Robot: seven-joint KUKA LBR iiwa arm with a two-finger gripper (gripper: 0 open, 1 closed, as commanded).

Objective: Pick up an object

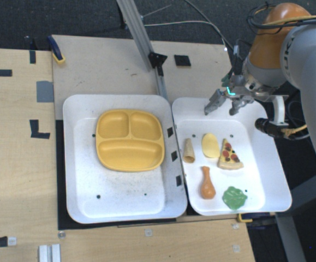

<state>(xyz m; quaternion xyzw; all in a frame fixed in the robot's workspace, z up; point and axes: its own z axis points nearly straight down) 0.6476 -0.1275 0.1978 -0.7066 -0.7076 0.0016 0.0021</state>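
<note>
The gripper (221,107) hangs over the far edge of the right bin (269,171), its two dark fingers (213,103) spread apart with nothing between them; a small teal light glows on the wrist just above them, and behind that the grey arm (302,48) with its orange band (275,34) runs off the right side of the view, so most of it is cut off; a black cable loops near the wrist, partly hidden by the arm. Below the gripper, apart from it, toy foods lie on the floor of the right bin: a pale yellow oval piece (210,145), hard to name more closely, with its long axis running roughly near-to-far; just beside it on the right a pizza slice (230,156), its tip pointing away toward the gripper and its crust toward the near edge; to the left a tan cone-like piece (189,150), its long axis also near-to-far, narrower at the far end; nearer the front an orange drumstick (207,183), thin end pointing to the far side and fat end nearest; at the front right a green leafy lump (234,197), too blurred to identify. The left bin (81,195) holds a yellow divided tray (130,140) with three compartments; a metal strut (138,29) slants down from the top toward the gap between the bins.
</note>
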